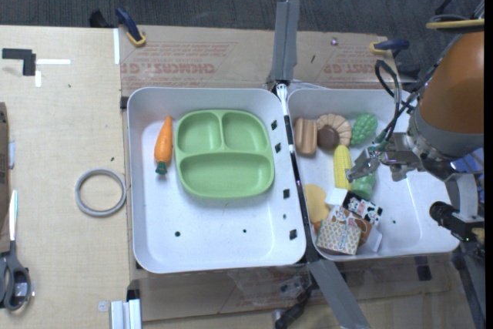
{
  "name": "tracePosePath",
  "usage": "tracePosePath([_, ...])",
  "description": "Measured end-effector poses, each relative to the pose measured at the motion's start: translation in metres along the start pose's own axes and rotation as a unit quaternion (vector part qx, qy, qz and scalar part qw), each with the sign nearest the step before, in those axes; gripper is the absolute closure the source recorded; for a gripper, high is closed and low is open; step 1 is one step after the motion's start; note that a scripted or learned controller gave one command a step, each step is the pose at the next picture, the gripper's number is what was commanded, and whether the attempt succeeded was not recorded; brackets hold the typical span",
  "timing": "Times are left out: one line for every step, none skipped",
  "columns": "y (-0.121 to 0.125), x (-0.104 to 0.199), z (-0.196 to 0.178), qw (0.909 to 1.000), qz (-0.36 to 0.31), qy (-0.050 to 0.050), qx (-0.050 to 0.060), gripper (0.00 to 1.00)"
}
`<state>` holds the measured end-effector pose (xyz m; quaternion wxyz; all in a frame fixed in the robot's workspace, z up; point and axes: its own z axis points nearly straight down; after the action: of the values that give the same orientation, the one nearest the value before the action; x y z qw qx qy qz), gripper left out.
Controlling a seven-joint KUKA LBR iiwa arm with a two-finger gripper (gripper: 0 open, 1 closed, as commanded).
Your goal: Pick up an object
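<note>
Corn [341,166] lies just left of my claw [362,167], lengthwise in the right bin [408,223], with a green toy [364,127] beyond it and another green piece [362,184] directly under my fingertips. My claw hangs low over this cluster; whether its fingers are spread or pressed together I cannot tell, and nothing shows between them.

Risks noted:
- Crowding. Corn, both green pieces, a brown ball [328,137] and a printed packet [344,231] sit close together near my claw. A descent here may land on two items at once and grip neither.
- Rounded, smooth shapes. Corn is likely to roll or squirt sideways under an off-centre pinch.
- Bin divider [286,158] stands left of the corn; a shove that way would jam it against the wall.
</note>
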<state>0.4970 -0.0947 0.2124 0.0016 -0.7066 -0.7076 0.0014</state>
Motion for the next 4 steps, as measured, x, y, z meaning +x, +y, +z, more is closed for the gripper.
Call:
tracePosePath([0.001,-0.001,-0.008,1.0000,0.001,0.000,0.001,1.00])
tracePosePath([0.001,-0.001,-0.008,1.0000,0.001,0.000,0.001,0.00])
tracePosePath([0.046,0.048,0.021,0.9880,-0.154,-0.001,-0.001,0.00])
tracePosePath([0.072,-0.005,0.061,0.9882,-0.153,-0.001,-0.001,0.00])
